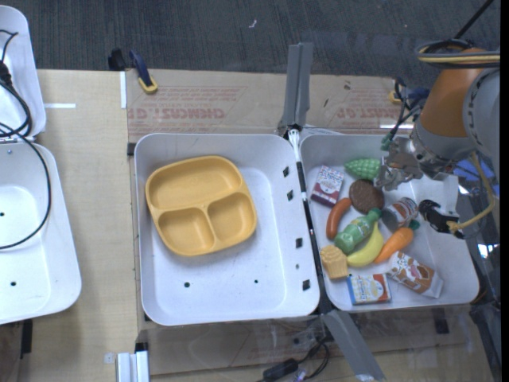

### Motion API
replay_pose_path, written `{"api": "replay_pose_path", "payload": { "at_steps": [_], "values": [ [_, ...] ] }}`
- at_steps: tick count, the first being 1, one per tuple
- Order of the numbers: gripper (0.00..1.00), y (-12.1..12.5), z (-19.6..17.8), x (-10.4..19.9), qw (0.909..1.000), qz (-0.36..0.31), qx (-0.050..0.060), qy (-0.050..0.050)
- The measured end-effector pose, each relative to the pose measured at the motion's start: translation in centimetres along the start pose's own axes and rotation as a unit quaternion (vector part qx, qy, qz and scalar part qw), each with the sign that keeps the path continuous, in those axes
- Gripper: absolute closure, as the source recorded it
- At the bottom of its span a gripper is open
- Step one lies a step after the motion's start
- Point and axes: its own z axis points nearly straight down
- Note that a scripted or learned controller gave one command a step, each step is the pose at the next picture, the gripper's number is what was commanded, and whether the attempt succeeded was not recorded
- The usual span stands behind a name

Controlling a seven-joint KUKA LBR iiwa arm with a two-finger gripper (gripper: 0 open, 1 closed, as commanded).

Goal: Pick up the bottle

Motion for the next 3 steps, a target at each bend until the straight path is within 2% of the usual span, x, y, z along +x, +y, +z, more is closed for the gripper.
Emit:
{"api": "replay_pose_path", "payload": {
  "at_steps": [1,2,3],
  "values": [
    [1.00,-0.4,-1.6,-3.0,0.9877,-0.156,0.001,0.000],
    [0.00,-0.4,-1.6,-3.0,0.9877,-0.156,0.001,0.000],
    [0.00,2.3,0.9,5.8,0.9816,-0.191,0.000,0.000]
  ]
}}
